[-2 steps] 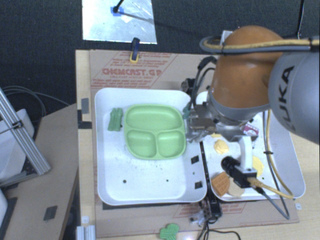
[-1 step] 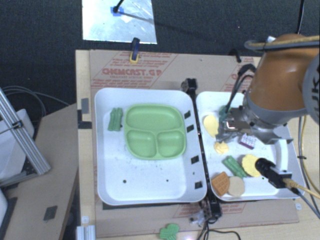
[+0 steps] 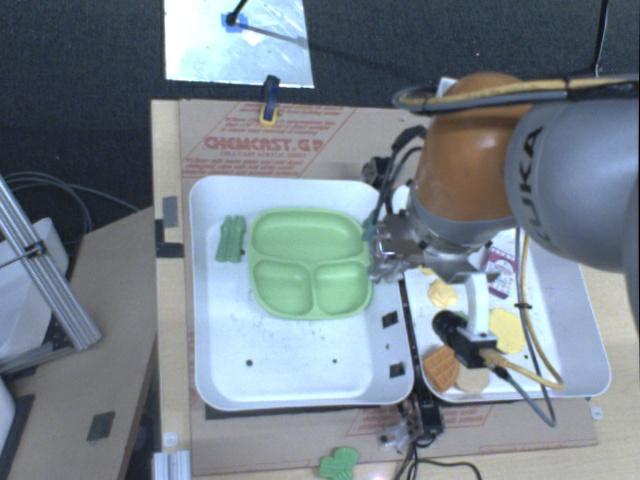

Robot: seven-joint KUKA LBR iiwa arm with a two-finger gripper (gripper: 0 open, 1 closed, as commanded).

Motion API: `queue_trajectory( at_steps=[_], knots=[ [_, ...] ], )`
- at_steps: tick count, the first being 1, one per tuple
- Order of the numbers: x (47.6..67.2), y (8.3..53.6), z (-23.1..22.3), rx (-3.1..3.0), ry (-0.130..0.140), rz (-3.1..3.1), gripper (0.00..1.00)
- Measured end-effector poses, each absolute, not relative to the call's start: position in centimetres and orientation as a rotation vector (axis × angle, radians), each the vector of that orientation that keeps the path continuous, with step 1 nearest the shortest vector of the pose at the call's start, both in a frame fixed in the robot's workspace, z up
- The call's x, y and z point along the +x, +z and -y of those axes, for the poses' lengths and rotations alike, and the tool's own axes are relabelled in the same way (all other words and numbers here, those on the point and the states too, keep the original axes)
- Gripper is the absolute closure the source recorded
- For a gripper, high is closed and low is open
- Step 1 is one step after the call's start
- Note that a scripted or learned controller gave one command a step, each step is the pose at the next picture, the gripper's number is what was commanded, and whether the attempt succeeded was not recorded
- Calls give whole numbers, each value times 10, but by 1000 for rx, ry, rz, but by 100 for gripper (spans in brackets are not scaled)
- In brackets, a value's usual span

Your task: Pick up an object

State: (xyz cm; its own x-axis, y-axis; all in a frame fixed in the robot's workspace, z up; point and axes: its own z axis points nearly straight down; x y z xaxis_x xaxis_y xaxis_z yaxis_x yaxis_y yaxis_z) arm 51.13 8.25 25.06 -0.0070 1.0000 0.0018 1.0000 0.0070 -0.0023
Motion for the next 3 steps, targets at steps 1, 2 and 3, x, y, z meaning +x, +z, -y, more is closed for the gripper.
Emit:
queue_trajectory(
  at_steps=[1,2,3],
  knots=[
    [507,207,-122,-2211,3,2226,100],
    [513,213,-109,-2221,-1,2223,100],
    [515,183,-6,-2232,8,2214,100]
  ],
)
